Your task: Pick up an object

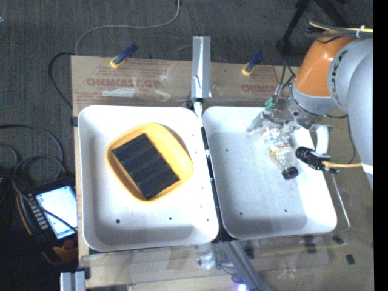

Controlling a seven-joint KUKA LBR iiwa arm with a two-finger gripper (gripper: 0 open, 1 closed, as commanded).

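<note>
Dark carpet surrounds your bench, where a cardboard sheet (121, 80) is pinned down by two blue-and-yellow clamps (123, 55) so the bins cannot slide. Your grey arm (357, 83) comes in from the right, its orange band above the wrist, and bends low over the right bin (254, 205), which suggests a grasp is being tried at that bin's upper right. In the left bin (97, 223) you have a yellow dish (179, 141) carrying a black ridged block (145, 165), well apart from the arm. Under the gripper (276, 119) lies a clear plastic bottle (279, 147) with a dark cap, slanted down-right. You cannot tell whether the tool is spread or clenched, nor whether it holds the bottle.
</note>
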